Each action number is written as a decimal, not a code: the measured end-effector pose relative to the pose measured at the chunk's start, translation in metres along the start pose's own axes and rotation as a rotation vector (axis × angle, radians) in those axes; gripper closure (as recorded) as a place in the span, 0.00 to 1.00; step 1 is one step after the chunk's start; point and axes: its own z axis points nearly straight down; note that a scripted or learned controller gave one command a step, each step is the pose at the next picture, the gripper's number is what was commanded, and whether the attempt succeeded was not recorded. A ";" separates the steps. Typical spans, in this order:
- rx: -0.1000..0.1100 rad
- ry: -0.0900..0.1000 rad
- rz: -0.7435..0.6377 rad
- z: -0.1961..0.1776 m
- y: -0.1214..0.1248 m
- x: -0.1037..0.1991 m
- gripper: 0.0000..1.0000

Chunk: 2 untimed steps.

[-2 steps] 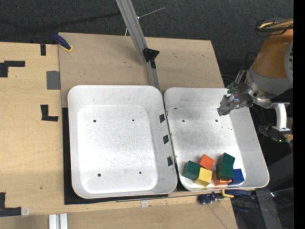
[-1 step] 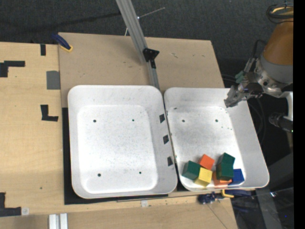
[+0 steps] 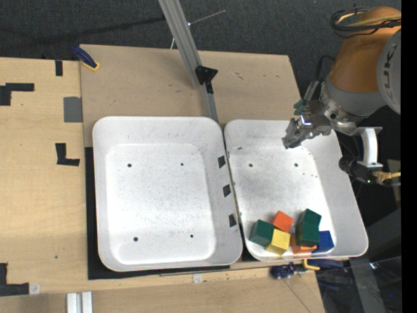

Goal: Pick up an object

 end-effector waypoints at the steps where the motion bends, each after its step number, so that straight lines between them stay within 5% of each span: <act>1: 0.000 -0.001 0.001 0.002 0.007 0.045 1.00; 2: 0.001 0.000 0.000 0.019 0.008 0.099 1.00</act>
